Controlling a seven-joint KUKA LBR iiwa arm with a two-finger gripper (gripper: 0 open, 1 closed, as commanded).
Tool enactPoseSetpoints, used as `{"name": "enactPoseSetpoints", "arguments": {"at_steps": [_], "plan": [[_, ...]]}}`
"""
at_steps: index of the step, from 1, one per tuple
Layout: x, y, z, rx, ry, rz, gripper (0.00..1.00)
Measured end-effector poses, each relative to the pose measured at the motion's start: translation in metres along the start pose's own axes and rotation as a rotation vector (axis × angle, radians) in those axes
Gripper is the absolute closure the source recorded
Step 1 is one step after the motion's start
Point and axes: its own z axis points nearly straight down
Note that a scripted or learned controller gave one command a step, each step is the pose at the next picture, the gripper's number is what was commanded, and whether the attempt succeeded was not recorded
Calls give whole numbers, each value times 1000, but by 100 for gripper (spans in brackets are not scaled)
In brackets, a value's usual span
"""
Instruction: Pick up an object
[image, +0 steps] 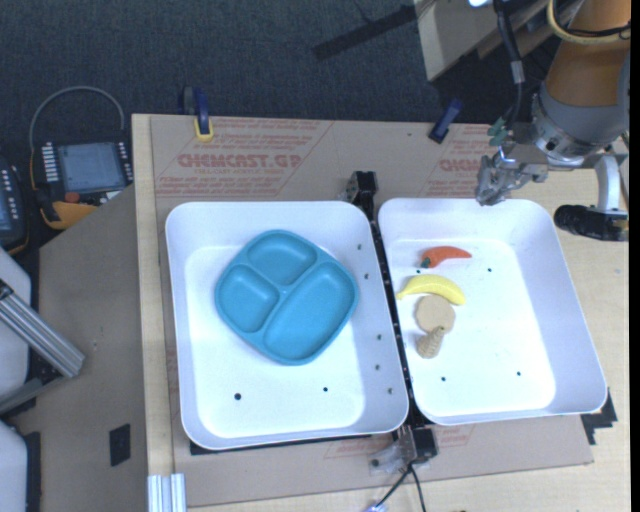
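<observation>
On the worktop (150, 300) stand two shallow white plastic bins. The left bin (190, 330) holds a blue divided plastic plate (287, 296). The right bin (530, 330) holds an orange toy carrot (446, 256), a yellow toy banana (432, 289) and a beige toy piece (434, 326), near each other. The claw (494, 190) hangs above the right bin's far rim.

A: Classify the environment.

B: Robotics laboratory. A brown board (300, 160) printed "CHEMCAST" covers the bench and is clamped at its far edge. Two white bins (200, 400) sit side by side on it.

A: Further indicators?

B: A control pendant (88, 165) with cable lies at far left, on dark carpet (250, 50).
</observation>
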Motion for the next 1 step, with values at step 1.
{"name": "enactPoseSetpoints", "arguments": {"at_steps": [1], "plan": [[45, -17, -4, 0, 1, -1, 100]]}}
